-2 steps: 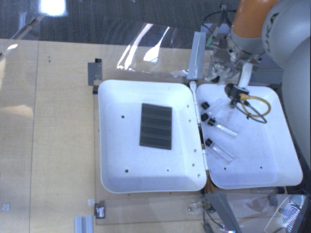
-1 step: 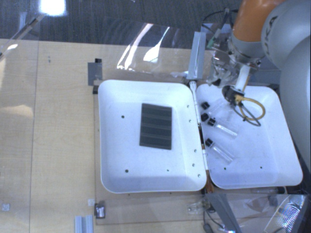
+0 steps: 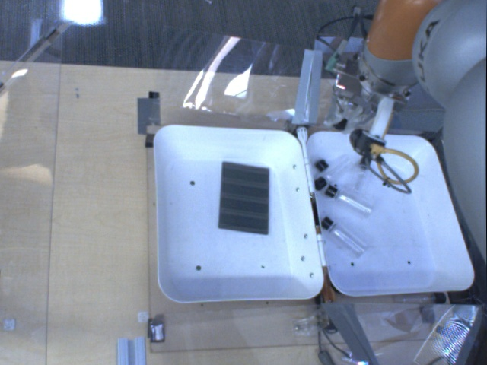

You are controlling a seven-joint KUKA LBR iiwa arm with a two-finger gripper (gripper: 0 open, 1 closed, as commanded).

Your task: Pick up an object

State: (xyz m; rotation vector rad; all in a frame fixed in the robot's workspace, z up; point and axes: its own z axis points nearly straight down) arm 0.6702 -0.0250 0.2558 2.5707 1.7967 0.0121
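Observation:
A dark ribbed rectangular block (image 3: 244, 198) lies flat in the middle of the left bin (image 3: 175, 265). Several clear vials with black caps lie in the left part of the right bin (image 3: 426, 265): one (image 3: 348, 198) near the divider, another (image 3: 341, 233) closer to the front, and one (image 3: 332, 169) toward the back. My gripper (image 3: 356, 114) hangs over the back left corner of the right bin, just behind the vials, and nothing can be seen held in it.
A grey upright post (image 3: 307, 90) stands behind the gap between the bins. A small dark bracket (image 3: 148, 112) sits on the bench behind the left bin. The arm's grey body (image 3: 456, 67) covers the back right of the bench.

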